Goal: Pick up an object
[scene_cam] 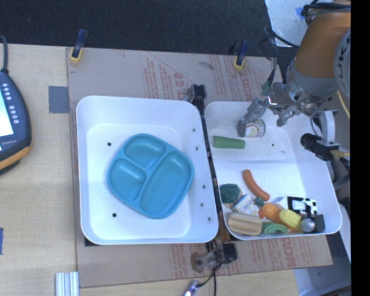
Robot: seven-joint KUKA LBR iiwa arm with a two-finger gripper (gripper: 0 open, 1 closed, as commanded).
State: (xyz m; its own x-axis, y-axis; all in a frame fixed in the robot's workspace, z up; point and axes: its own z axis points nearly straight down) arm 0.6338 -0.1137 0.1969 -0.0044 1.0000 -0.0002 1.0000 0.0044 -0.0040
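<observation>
The hand [259,121] hangs over the far part of the right bin [324,165], at about 12 o'clock within it; one dark finger reaches down to a small round tan-and-white object [255,129], but whether the hand is spread or closed, or grips anything, cannot be told from this slant. Nearest candidate: that small round object, touching or just under the fingertip. Just beyond it, toward 7 o'clock from the hand, lies a green cylinder [228,142], smooth and matte, its long axis running 3 to 9 o'clock. Further toward 6 o'clock, an orange-red sausage [255,185] lies obliquely, axis roughly 11 to 5 o'clock. The near edge of the bin holds a crowded heap: a dark green leafy piece [230,193], a tan bread roll [245,224], a yellow corn cob [290,218] and a black-and-white block [304,205], all touching. At 9 o'clock, the left bin [89,165] carries a glossy blue divided plate [150,175]. Both bins rest on the wooden surface [37,214].
</observation>
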